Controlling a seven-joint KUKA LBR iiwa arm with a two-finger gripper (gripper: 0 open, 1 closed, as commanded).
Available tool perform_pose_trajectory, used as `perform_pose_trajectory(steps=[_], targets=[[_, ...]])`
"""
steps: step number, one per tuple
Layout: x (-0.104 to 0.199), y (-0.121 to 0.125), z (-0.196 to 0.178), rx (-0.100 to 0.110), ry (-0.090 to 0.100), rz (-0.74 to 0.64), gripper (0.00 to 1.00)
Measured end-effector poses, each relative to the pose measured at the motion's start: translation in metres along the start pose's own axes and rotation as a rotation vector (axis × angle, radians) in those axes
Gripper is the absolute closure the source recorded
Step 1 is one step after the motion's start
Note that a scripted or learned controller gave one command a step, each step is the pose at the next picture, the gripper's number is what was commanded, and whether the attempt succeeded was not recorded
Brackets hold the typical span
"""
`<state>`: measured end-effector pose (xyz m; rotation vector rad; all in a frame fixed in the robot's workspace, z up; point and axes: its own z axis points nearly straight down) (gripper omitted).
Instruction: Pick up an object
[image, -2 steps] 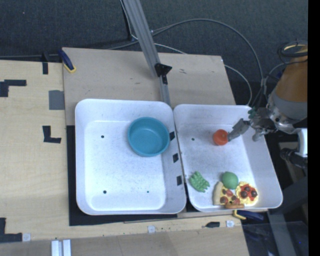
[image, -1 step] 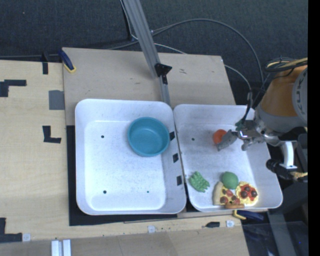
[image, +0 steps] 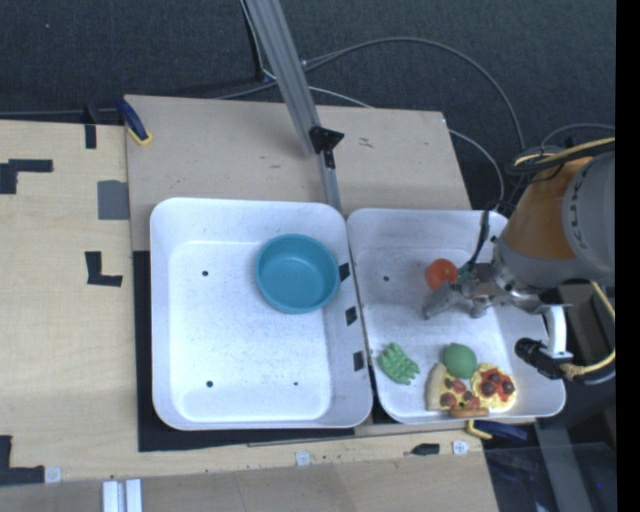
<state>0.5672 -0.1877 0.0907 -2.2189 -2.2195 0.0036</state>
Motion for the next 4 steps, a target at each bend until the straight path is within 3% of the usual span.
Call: perform_pose_trajectory(steps=[1,2,4], targets=[[0.000,0.001,-0.012,-0.003,-0.001,-0.001,1.00],[0.002,0.002,-0.075,-0.009,-0.002,-0.001,1.00],[0.008,0.003,-0.149,-0.006,-0.001,0.000,1.00]])
